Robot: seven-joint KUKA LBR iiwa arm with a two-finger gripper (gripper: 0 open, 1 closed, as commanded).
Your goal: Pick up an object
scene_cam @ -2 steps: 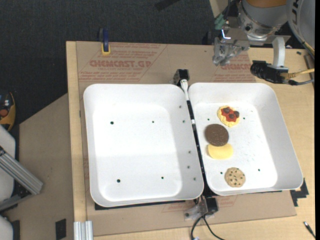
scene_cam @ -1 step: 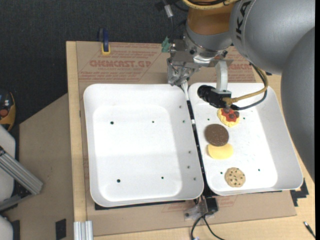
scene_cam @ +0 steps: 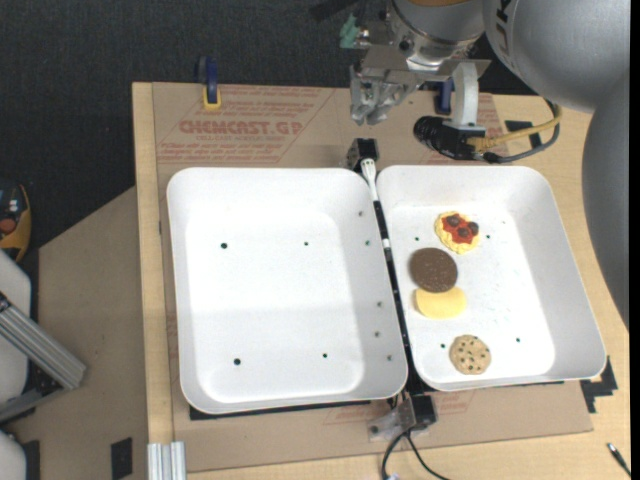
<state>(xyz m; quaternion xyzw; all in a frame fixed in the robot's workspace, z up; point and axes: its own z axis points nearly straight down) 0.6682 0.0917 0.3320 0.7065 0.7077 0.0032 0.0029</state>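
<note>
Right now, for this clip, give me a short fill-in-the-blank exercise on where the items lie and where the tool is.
1. All four food items lie in the ____ bin as the camera sees it.
2. The dark brown cookie touches the pale ____ piece just below it.
3. The chocolate-chip cookie lies ____ to the camera of the four.
4. The tool hangs above the ____, beyond the bins' far edge.

Missing words: right; yellow; nearest; bench
</note>
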